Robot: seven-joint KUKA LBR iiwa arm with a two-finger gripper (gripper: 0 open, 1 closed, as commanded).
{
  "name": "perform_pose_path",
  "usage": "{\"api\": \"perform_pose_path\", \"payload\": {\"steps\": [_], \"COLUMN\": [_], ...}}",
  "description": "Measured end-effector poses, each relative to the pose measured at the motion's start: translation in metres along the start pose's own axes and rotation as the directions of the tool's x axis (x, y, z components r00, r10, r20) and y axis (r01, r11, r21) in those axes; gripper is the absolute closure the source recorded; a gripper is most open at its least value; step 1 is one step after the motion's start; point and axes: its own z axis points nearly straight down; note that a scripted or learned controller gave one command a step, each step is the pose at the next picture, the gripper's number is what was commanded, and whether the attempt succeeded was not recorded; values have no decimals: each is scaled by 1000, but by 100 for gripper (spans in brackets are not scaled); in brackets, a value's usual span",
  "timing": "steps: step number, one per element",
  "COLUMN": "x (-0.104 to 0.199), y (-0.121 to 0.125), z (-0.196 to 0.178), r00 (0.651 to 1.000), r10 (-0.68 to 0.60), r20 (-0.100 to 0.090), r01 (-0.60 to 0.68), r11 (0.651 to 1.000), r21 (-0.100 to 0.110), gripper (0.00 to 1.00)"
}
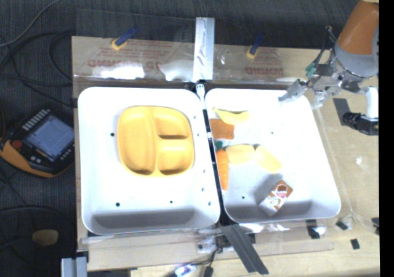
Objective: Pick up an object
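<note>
The grey arm with its orange band (360,29) enters at the upper right of the frame, and its two-finger gripper (294,93) hangs over the top right corner of the right shallow white plastic bin (326,171). A pale grey fingertip points down and to the left, just above the bin's upper rim. Nothing sits between the fingers, and the tool touches none of the objects; how wide it stands I cannot tell, since the fingers overlap at this slant.

The things to pick lie well apart from the tool, clustered along the left side of the right bin. A pale yellow curved slice (231,116) lies near the upper left corner, with a small orange-brown block (220,129) just below it. Lower down a long orange carrot-shaped piece (222,169) lies along the bin's left wall, touching a rounded yellow lump (241,154). Just right of that sits a flat pale yellow wedge (268,159). Near the bottom edge a small printed carton in brown and white (277,196) lies tilted.

The left shallow white plastic bin (98,202) holds a yellow plastic divided tray (155,140) with three compartments, resting in the bin's middle
</note>
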Motion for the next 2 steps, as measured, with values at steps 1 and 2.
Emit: {"api": "perform_pose_path", "payload": {"steps": [1, 2], "x": [0, 62], "y": [0, -10], "z": [0, 30], "r00": [1000, 977], "r10": [0, -211], "r20": [0, 2], "r01": [0, 211], "r11": [1000, 977], "r21": [0, 0], "gripper": [0, 0]}}
